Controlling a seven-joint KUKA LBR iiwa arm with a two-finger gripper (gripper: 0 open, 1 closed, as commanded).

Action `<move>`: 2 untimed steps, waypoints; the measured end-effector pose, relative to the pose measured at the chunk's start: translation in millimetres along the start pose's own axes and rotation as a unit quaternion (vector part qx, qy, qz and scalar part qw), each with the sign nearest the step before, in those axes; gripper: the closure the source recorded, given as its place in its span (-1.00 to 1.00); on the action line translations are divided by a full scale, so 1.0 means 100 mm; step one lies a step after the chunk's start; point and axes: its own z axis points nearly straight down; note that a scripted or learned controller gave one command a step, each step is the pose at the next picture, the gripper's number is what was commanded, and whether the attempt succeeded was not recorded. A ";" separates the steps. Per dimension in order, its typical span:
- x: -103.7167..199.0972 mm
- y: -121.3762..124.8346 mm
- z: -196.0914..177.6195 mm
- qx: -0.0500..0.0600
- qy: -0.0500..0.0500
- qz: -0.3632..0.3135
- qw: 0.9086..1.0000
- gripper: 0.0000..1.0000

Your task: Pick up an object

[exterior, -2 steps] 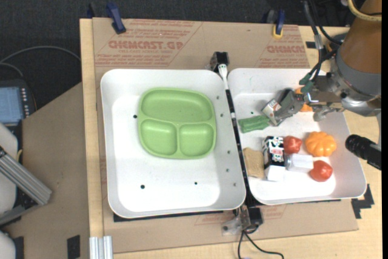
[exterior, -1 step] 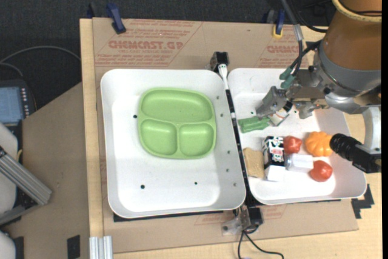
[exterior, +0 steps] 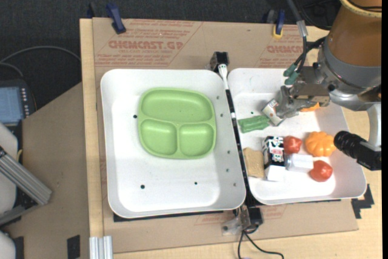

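Hovering low in the right bin [exterior: 339,188], the end effector [exterior: 274,112] sits just above the green block [exterior: 253,124]; its grip I cannot tell. Nothing looks lifted yet.

Printed text, item one: red lettering "CHEMCAST G P" on the brown protective sheet [exterior: 151,39] that covers the bench board behind the left bin [exterior: 115,130]; the wording runs in a large outlined line with a smaller red line beneath it, too fine to read. Item two: the same red print repeats on the sheet behind the right bin [exterior: 257,79], near the yellow clamp [exterior: 278,29], where the characters are partly cut off and only fragments resembling the same brand name can be made out. Item three: a small black-and-white patterned carton [exterior: 274,148] in the right bin carries markings, none legible.
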 end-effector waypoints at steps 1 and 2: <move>0.51 -0.04 1.58 0.009 0.001 -0.001 1.000 1.00; 0.84 0.02 0.30 -0.005 0.002 -0.002 1.000 1.00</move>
